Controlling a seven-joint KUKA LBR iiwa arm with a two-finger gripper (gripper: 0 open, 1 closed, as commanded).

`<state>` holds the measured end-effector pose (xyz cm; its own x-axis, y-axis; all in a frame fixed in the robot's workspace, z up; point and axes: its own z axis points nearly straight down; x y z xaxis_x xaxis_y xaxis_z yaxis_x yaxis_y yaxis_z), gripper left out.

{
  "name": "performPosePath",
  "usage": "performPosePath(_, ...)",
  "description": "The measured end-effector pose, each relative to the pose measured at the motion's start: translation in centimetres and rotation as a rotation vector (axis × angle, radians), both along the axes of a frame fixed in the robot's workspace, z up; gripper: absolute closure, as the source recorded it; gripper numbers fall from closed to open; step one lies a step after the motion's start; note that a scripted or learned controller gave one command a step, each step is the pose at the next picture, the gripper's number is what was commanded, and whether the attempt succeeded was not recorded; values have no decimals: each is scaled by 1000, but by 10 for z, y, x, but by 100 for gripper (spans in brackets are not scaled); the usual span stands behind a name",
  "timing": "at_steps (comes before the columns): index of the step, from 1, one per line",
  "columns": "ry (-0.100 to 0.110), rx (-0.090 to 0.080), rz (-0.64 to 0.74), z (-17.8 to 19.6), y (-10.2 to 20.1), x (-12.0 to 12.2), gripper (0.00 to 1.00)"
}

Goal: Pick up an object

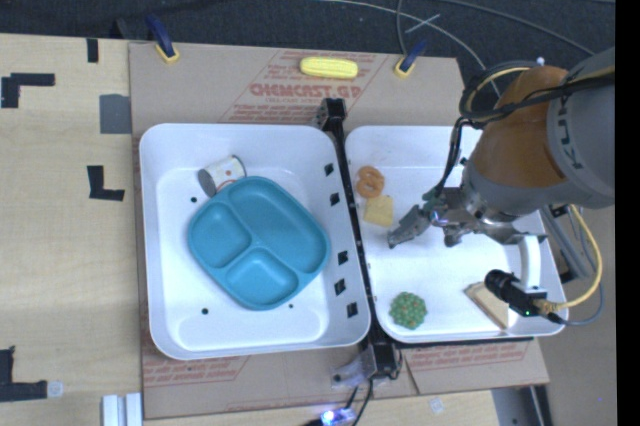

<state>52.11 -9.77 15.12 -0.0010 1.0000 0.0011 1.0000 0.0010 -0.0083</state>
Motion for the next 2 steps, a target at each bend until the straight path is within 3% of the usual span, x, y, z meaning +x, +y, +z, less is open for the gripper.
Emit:
performPosePath(1,0,0,0,-58,-4,7,0)
performPosePath(2,-4,0,1,-45,-3,7,100)
